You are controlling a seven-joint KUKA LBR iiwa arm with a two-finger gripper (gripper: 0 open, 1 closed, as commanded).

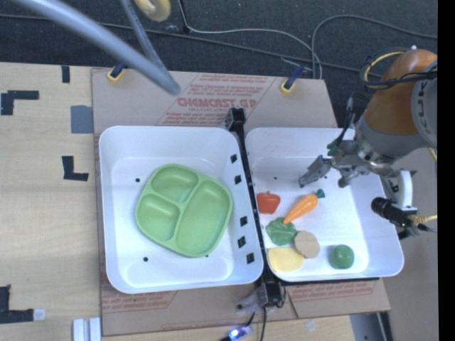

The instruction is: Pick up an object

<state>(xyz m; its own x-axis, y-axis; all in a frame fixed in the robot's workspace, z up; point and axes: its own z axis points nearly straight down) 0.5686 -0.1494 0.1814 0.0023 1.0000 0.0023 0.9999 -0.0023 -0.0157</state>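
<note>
The right bin (370, 212) holds several toy foods: an orange carrot (304, 206), a red piece (268, 202), a green leafy piece (281, 231), a tan round piece (307, 244), a yellow piece (286, 259) and a green ball (341, 256). My gripper (328, 177) hangs over the upper middle of this bin, just above and right of the carrot. Its fingers are spread open, one (311, 175) pointing left, and nothing sits between them.
The left bin (114, 190) holds a green divided plate (185, 209). A black divider (245, 197) runs between the two bins. Cables cross the dark floor behind the bench. A grey pole (92, 27) slants over the top left.
</note>
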